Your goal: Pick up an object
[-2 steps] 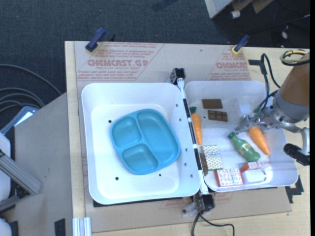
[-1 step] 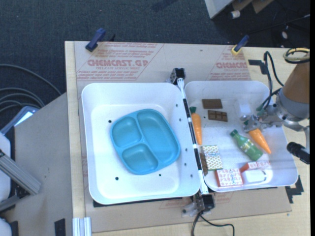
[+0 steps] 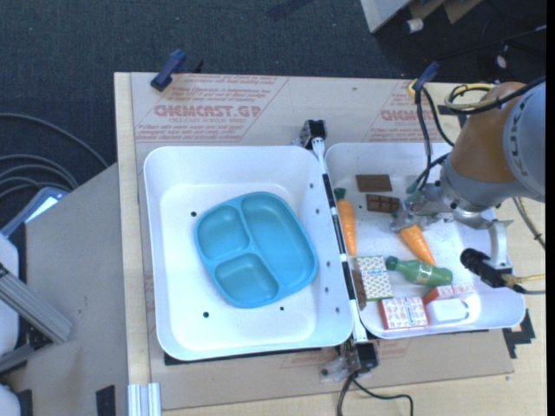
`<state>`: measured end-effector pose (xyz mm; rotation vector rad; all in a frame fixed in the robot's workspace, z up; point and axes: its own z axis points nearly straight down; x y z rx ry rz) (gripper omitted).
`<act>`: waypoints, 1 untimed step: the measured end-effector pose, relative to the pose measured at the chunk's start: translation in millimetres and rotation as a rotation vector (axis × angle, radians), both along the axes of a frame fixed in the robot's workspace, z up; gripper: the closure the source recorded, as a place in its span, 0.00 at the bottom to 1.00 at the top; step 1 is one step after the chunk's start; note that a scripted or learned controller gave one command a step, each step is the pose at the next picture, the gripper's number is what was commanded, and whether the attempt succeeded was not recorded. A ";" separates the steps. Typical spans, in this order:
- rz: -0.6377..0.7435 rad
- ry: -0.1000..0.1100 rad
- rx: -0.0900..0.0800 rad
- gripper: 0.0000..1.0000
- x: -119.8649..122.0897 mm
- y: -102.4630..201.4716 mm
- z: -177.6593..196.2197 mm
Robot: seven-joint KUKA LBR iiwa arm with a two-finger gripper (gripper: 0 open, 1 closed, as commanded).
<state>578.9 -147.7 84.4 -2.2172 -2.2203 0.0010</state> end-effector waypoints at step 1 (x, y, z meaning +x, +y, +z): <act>0.000 -0.004 -0.001 1.00 -4.4 74.1 100.8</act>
